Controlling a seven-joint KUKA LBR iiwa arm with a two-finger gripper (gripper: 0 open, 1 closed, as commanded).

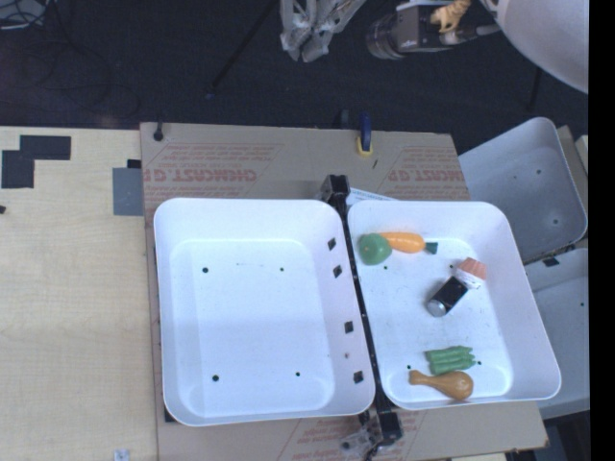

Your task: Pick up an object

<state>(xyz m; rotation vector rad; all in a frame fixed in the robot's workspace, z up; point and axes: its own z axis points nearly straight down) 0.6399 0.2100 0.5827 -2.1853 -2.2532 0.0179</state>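
We see the hand (312, 22) raised at the top of the view, well above the tabletop (67, 286); we cannot tell its state. In the right bin (519, 353) lie a green ball (374, 249) touching an orange carrot (403, 242), a dark can (449, 295), a green pepper (450, 359) and a tan gourd (444, 383).

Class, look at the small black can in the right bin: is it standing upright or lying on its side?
Lying on its side. The black can shows its long side, stretched slantwise across the right bin floor.
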